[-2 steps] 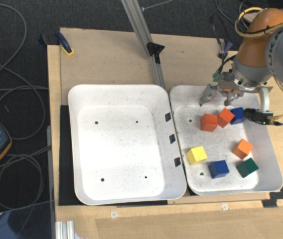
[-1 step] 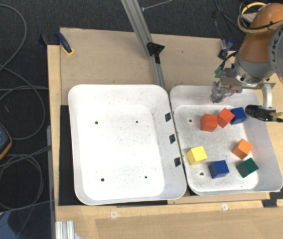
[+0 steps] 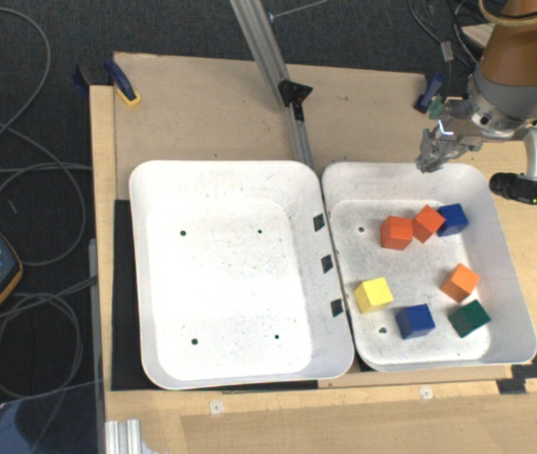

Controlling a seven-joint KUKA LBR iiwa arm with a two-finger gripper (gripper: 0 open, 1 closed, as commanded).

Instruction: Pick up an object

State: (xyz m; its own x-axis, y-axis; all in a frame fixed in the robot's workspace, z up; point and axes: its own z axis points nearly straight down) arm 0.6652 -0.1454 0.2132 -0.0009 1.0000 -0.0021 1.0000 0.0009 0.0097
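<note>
Grey gripper (image 3: 434,159) above right bin's (image 3: 505,343) far rim, grasp state unclear.

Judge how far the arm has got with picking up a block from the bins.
Done: nothing lifted; all seven blocks lie in the right bin, including the red block and yellow block. In hand: the gripper sits at the bin's far rim, apart from the blocks. Left: move over one, descend, grasp, lift.

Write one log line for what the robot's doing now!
gripper: above right bin's far rim | holding: nothing | blocks: seven in bin
</note>
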